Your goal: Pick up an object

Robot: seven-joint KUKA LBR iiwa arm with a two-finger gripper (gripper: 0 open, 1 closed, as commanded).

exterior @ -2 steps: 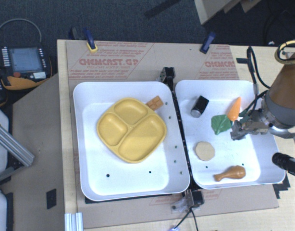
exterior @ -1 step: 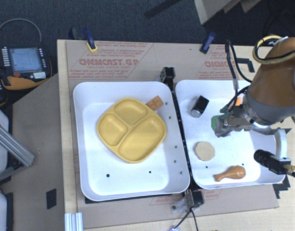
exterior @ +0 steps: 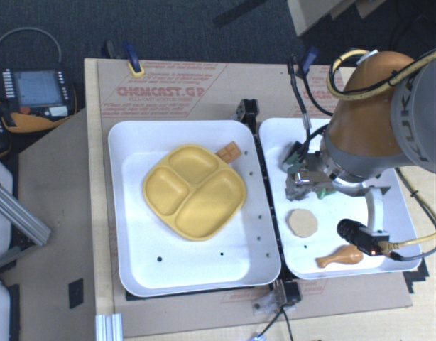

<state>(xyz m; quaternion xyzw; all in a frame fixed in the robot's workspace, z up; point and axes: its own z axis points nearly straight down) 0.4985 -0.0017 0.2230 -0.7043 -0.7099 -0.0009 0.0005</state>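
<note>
1. State: the pincer [exterior: 301, 178] sits low in the right white bin [exterior: 300, 251], in its far-left part, under the grey-and-orange arm [exterior: 374, 112]. I can't tell from this angle whether it's spread or pressed together. No grasp confirmed.
2. Closest target is the flat round beige disc [exterior: 302, 223], just on the near side of the pincer and apart from it. Risk: it's thin and lies flat on the bin floor, so a top-down close likely skids over it or shoves it away.
3. Second candidate is the tan drumstick-shaped piece [exterior: 340, 257], near-right in the same bin, close to the near rim. Risk: it's rounded and tapered, so it probably rolls or squirts out if gripped off-centre. The rim also limits the approach.
4. The pincer is close to that bin's left wall. Risk: any leftward offset on descent clips the wall or closes on air.
5. The left white bin [exterior: 133, 190] holds a yellow divided plastic plate [exterior: 195, 190] with a small brown block [exterior: 229, 152] right at its far-right edge. The plate looks too wide to pinch except at the rim. The block is crowded by the plate, so going for it probably nudges both.
6. The arm's bulk hides the far-right of the right bin, so that area is unverified.
</note>
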